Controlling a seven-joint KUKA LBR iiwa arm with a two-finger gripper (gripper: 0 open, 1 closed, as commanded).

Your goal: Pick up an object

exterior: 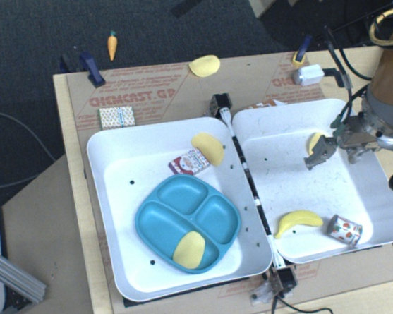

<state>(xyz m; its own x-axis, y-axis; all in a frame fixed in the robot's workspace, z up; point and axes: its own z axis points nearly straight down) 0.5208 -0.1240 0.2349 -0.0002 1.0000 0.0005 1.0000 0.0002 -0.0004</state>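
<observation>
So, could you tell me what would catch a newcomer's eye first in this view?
Probably the bright blue divided plate in the left bin, with a yellow piece lying in its near compartment. Next, the gripper over the right bin, close to a small yellow object at its tip, and the yellow banana near that bin's front beside a small can.

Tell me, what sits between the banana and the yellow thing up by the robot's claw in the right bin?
Nothing. In the camera view, the stretch from the banana up to the yellow piece by the tool is bare white bin floor.
</observation>
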